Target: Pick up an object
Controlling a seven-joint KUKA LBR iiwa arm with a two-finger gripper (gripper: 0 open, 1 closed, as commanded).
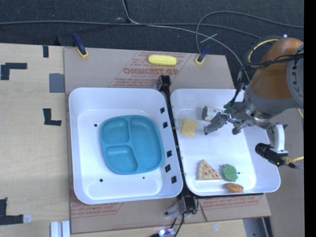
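Nothing is lifted yet. The pale yellow square block lies flat on the floor of the right-hand white bin, left of centre, untouched. Lower in that bin rest a tan waffle-patterned wedge, a green knobbly piece and a small orange piece. The pincer hangs just right of the block, fingers spread and holding nothing. The grey arm enters from the right edge, wrist angled left and downward. The grasp itself remains.

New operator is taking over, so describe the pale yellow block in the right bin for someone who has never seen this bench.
Find the right bin. The yellow block lies alone near its left wall, left of the gripper. Its neighbours cluster at the bin's near edge.
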